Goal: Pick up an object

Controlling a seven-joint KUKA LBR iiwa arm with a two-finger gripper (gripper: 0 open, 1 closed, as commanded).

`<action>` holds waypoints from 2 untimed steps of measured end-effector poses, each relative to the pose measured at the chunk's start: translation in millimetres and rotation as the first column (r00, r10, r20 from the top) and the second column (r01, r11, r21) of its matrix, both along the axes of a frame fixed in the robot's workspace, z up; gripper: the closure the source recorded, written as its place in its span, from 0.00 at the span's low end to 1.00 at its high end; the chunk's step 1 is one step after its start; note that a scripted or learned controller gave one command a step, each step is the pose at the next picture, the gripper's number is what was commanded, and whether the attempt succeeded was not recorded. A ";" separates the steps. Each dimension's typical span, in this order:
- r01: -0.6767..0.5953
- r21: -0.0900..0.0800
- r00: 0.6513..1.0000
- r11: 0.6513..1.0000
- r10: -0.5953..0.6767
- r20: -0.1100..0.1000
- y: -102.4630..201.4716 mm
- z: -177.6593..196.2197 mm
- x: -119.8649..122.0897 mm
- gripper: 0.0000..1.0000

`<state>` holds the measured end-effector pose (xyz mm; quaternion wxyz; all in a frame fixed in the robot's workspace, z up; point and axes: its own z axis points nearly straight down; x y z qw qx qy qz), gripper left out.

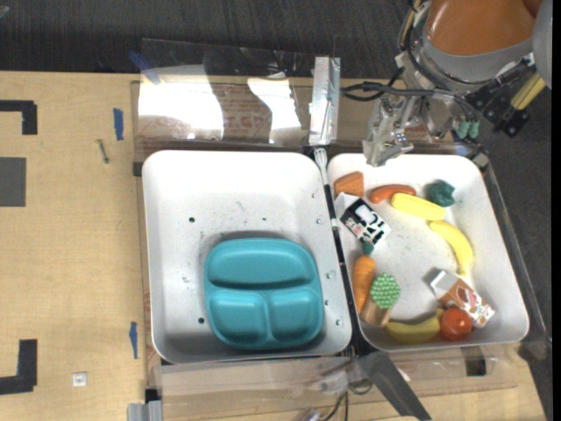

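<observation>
Status: pick not started, as far as I can judge. Tool [392,143] hangs over the far rim of the right bin [507,261], at approx 11 o'clock of that bin, above the toys, not down among them. Nothing seen between the fingers. Whether they're wide or narrow: can't tell, too much metal clutter and blur there.

All candidate objs lie in the right bin:
- orange piece [350,183] at 10 o'clock, nearest the tool
- black/white printed packet [364,221] just below it, by the divider
- red-orange sausage-like toy [392,193] touching a yellow banana [418,206]
- teal toy [440,192] at 1 o'clock
- 2nd banana [456,244] at 3 o'clock
- carrot [363,281] and green broccoli-like toy [384,289] at 8 o'clock
- 3rd banana [412,329], tomato [455,324], small carton [462,298] at 5–6 o'clock

Left bin [175,191] holds a teal divided tray [261,292] at its 6 o'clock.

Left to do: choose target, descend, close, lift. Basically everything. Nearest option looks like the orange piece; it sits tight against the bin wall, so approach could be awkward.
</observation>
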<state>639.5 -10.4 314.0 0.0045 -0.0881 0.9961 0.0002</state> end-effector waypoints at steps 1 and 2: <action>-0.007 0.000 1.000 1.000 0.007 0.001 -5.7 51.8 29.1 1.00; 0.151 -0.001 0.989 0.989 -0.151 -0.008 -33.4 37.3 -15.2 1.00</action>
